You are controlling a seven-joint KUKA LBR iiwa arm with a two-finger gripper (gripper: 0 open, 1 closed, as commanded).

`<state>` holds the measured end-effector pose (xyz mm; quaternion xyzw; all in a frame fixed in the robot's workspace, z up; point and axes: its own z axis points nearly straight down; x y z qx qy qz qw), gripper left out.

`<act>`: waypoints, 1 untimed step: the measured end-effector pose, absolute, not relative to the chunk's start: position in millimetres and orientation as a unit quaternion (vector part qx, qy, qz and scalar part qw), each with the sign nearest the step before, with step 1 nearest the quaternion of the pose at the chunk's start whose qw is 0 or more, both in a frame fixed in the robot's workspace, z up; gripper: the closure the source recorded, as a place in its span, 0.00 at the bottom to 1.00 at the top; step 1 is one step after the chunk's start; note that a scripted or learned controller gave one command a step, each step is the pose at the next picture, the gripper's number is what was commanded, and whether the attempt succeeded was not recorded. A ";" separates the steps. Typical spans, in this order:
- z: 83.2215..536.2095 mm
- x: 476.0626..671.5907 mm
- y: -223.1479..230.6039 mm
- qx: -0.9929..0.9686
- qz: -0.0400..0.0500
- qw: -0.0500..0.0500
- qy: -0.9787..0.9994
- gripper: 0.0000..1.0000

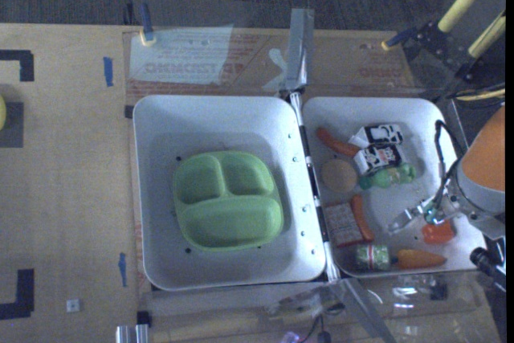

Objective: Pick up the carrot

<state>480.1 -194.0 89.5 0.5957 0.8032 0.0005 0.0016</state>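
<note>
The carrot (420,259) is a slim orange piece lying flat near the front wall of the right bin (315,118), its tip pointing right. My gripper (407,218) reaches in from the right and hangs over the bin floor just behind the carrot, apart from it. Nothing shows in the gripper. The grey arm with its orange band (491,159) stands over the bin's right rim.
A red-orange piece (438,234) lies right beside the gripper. A green can (373,256) sits left of the carrot. Further back are two sausages (337,143) (361,218), a brown block (341,223), a round bun (339,175), milk cartons (377,159) and a green bottle (395,174). A green divided plate (229,201) lies in the left bin (152,173).
</note>
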 end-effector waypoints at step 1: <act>89.0 480.8 -218.9 0.547 0.003 -0.001 0.837 0.00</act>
